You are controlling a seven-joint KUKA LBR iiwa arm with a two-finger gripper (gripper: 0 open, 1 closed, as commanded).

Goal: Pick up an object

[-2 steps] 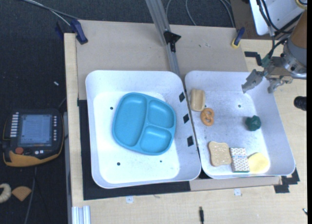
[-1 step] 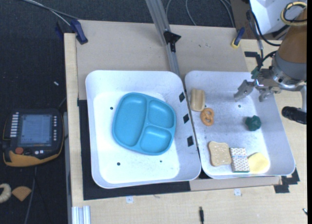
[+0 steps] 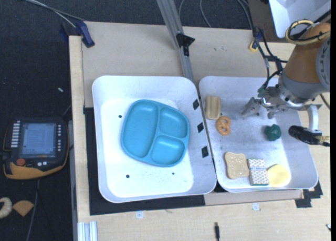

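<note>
The claw (image 3: 261, 107) hovers spread and empty over the right bin (image 3: 296, 153), beside the small green object (image 3: 272, 132), likely lining up a pick. Six items wait there: green piece, pretzel (image 3: 223, 125), bread roll (image 3: 212, 107), toast slice (image 3: 237, 165), patterned block (image 3: 257, 171), yellow piece (image 3: 278, 175). One blue divided plate (image 3: 155, 132) fills the left bin (image 3: 105, 129).

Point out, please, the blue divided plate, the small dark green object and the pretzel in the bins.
blue divided plate (image 3: 155, 132), camera view, on the ridge where its three compartments meet.
small dark green object (image 3: 272, 132), camera view, on the middle of its body.
pretzel (image 3: 223, 125), camera view, on its centre.
</note>
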